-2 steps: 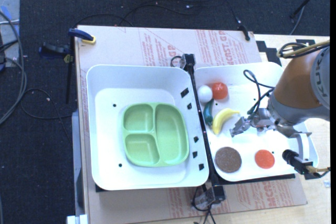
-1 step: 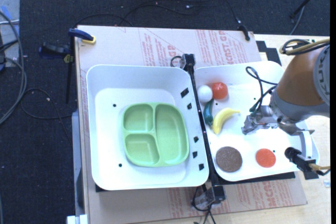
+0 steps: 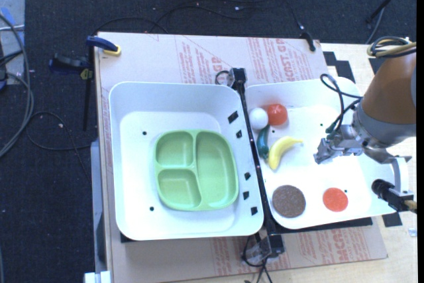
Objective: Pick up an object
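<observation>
A banana (image 3: pixel 283 150) lies near the middle of the right bin (image 3: pixel 311 95), curved and yellow, with a teal object (image 3: pixel 264 140) just beside its left end. Above them, a white ball (image 3: pixel 258 118) and a red tomato (image 3: pixel 277 114) sit touching each other near the divider. Toward the bin's near edge rest a brown disc (image 3: pixel 289 201) and, well apart to its right, a flat red disc (image 3: pixel 335 199). The gripper (image 3: pixel 326 152) hangs low over the right bin, just right of the banana and apart from it, with nothing visible between its fingers; whether they are spread or pressed together cannot be told from this angle. The grey arm (image 3: pixel 391 103) with its orange band reaches in from the right. In the left bin (image 3: pixel 132 142) lies a green divided plate (image 3: pixel 196 169) with three compartments. Both bins sit side by side on the tabletop (image 3: pixel 172 53), where a blue-and-yellow clamp (image 3: pixel 103 46) grips the far left corner.
</observation>
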